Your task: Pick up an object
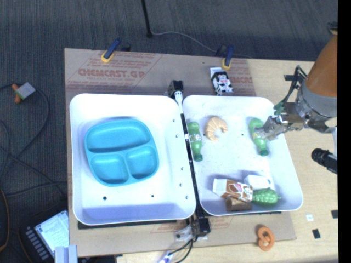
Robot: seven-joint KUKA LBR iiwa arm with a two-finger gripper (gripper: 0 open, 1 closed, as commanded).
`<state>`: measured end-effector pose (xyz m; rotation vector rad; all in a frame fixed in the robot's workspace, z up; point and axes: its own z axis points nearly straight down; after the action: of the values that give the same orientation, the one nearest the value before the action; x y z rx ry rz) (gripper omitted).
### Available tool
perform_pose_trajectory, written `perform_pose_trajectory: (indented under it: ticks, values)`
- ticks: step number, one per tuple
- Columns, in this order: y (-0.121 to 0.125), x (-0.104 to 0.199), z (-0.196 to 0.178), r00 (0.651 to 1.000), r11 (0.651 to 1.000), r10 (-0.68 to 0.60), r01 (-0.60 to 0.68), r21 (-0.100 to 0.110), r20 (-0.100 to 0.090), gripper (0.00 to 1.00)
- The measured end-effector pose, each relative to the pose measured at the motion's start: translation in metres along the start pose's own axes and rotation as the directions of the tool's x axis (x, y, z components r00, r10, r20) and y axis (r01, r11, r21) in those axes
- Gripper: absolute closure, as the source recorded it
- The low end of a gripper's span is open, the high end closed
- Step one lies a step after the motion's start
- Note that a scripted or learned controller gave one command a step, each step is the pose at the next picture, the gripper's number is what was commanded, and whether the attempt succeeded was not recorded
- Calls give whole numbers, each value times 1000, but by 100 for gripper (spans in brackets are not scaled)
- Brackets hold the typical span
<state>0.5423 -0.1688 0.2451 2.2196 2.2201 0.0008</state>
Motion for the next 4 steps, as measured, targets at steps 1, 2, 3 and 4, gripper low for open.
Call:
perform_pose_trajectory:
  ticks: [1, 2, 3, 4]
  values:
    - [-22, 56, 21, 1000, 1000, -1, 1, 4, -1, 100]
    - [62, 104, 47, 1000, 1000, -2, 2, 3, -1, 100]
    - [37, 154, 5, 1000, 1000, -2, 2, 2, -1, 100]
    - [-48, 185, -6, 1000, 1000, -1, 1, 3, -1, 100]
